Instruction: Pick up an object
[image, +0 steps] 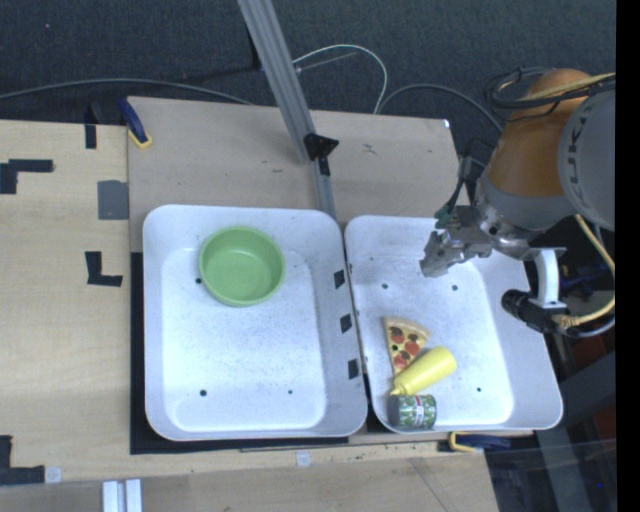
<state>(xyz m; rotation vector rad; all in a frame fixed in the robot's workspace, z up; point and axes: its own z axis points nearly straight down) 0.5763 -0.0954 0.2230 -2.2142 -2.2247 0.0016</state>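
Item: yellow mustard bottle (425, 370), right bin (520, 395), near its front edge, between pizza slice toy (404, 343) and green can (412, 411). Gripper (437, 262) hovers toward the back edge (grip state: you cannot tell). Bottle's long axis runs diagonally.

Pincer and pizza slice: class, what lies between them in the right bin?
In the camera view, bare white bin floor separates the pincer from the pizza slice.
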